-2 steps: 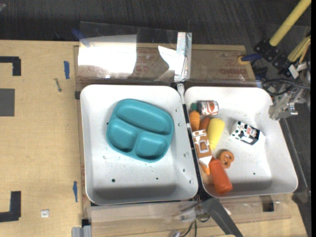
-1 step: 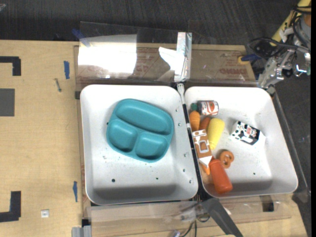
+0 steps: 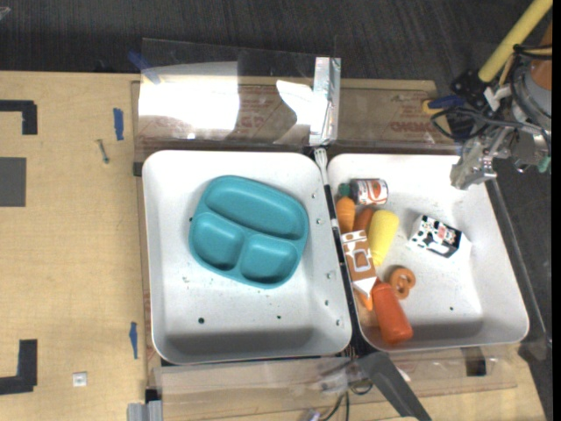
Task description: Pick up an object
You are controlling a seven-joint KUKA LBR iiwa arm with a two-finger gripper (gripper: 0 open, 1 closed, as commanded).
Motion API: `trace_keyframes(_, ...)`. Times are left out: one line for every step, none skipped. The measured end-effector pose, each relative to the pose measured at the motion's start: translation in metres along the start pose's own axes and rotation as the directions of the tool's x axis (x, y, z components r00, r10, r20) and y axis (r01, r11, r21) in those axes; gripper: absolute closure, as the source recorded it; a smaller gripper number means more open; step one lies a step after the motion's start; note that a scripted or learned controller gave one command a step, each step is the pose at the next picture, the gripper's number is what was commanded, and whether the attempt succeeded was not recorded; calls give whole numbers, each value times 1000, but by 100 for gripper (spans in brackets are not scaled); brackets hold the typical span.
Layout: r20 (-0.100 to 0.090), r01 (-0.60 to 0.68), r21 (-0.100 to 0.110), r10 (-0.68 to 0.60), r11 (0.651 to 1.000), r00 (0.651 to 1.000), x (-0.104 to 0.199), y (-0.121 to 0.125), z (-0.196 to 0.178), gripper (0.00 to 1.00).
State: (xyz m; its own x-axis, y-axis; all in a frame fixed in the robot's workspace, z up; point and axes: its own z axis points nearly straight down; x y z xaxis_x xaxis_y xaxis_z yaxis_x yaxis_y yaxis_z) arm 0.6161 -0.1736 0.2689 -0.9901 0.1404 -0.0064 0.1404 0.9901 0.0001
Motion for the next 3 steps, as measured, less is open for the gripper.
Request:
trace_keyframes(0, 87, 3, -87, 996, 996, 81, -65, -3, 100)
trace_keyframes(4, 90, 1, -90, 996, 996, 38, -55, -26, 100)
trace_keyframes(1, 210, -1, -210, 978, 978, -53, -39, -13, 100)
